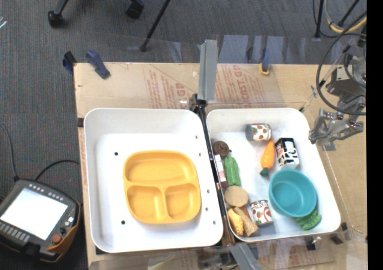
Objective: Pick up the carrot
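1. While the gripper [333,131] hangs outside the right bin [239,118] at its three o'clock rim, finger state impossible to tell, the carrot [268,155] lies just beside the milk carton [288,153].
2. Fingers may strike that carton or the teal bowl [292,193] at five o'clock.
3. Open floor lies at the carrot's nine o'clock.
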Tool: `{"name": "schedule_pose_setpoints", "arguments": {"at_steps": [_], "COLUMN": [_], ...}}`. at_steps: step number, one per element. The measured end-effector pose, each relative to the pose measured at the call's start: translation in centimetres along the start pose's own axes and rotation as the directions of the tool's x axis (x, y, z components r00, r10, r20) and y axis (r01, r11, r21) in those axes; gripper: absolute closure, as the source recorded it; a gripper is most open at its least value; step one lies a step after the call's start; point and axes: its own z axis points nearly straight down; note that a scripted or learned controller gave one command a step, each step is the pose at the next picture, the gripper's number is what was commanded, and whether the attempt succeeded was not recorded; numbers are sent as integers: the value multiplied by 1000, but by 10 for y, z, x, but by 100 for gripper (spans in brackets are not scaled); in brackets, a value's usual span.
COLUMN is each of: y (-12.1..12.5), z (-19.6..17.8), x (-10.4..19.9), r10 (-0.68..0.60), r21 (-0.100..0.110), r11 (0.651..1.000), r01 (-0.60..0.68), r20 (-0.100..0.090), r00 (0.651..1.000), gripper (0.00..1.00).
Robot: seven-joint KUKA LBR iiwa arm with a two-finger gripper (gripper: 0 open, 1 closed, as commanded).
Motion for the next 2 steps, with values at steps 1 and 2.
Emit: {"name": "schedule_pose_setpoints", "arguments": {"at_steps": [1, 2], "y": [24, 42], "z": [74, 110], "x": [68, 28], "r10": [-418, -602], "r21": [-15, -14], "r11": [908, 798], "r01": [418, 602], "r20": [6, 9], "r00": [908, 798], "gripper": [100, 100]}}
